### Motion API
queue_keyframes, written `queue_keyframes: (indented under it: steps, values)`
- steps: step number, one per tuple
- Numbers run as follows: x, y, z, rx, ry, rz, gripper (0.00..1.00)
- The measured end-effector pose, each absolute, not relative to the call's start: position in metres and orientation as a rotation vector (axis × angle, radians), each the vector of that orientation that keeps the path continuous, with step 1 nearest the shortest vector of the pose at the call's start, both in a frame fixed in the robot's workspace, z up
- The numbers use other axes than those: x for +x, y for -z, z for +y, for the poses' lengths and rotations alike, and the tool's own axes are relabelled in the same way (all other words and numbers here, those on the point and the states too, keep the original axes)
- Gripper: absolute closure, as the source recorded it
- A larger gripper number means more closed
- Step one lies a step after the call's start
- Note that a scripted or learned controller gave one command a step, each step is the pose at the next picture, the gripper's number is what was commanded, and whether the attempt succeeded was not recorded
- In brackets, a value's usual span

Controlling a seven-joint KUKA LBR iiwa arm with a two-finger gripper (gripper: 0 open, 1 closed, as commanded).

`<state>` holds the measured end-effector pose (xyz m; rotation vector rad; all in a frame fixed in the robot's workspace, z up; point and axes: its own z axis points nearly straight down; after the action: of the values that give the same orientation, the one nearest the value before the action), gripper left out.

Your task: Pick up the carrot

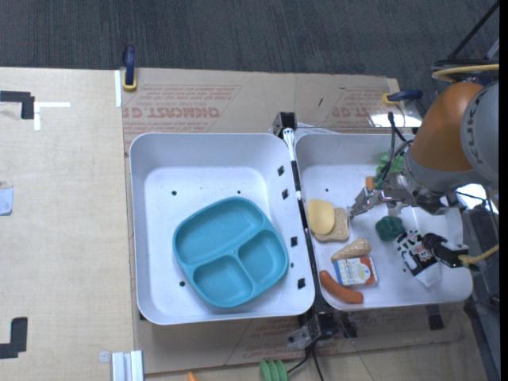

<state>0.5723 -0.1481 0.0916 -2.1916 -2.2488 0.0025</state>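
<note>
Bench (pixel 63 236) was topped with pale wood sheeting and a brown cardboard sheet (pixel 238 101) bearing printed lettering. Two shallow white bins sat side by side on the cardboard: left bin (pixel 151 213) and right bin (pixel 333 153), rims touching. Blue clamps (pixel 128 62) pinned the cardboard's far edge.

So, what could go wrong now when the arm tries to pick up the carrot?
1. The gripper hangs in the right bin near the yellow food piece, so it may close on the wrong item.
2. An orange-red piece, possibly the target, lies against the small carton by the bin's front rim, leaving little finger room.
</note>
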Motion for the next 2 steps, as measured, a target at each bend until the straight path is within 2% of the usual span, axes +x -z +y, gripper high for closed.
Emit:
queue_keyframes:
  steps: [1, 2]
  values:
    - [0.660, -0.093, -0.177, -2.415, -0.002, -2.015, 0.00]
    - [0.627, -0.092, -0.114, -1.991, -0.003, -2.429, 0.00]
